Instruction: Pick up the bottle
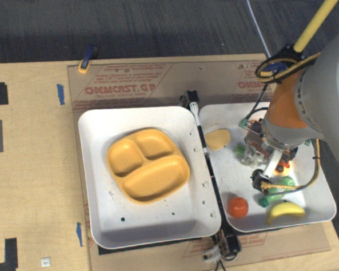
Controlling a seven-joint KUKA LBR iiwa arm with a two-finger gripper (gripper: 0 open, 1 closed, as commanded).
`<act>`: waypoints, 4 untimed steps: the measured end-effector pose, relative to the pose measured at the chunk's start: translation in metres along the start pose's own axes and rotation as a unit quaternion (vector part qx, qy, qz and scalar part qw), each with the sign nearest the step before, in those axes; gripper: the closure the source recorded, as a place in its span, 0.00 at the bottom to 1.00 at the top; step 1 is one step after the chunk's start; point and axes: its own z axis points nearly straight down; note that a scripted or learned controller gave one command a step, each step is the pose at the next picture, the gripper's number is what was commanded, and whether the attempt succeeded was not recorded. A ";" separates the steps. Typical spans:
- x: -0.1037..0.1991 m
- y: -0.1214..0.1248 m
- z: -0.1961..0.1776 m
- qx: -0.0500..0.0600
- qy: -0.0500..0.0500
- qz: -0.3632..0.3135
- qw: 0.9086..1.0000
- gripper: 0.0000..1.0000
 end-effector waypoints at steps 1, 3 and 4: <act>-0.055 -0.043 0.009 -0.002 0.001 -0.148 0.989 1.00; -0.019 -0.053 -0.195 0.001 0.000 -0.163 0.987 0.00; 0.004 -0.070 -0.098 0.003 -0.001 -0.094 0.996 0.00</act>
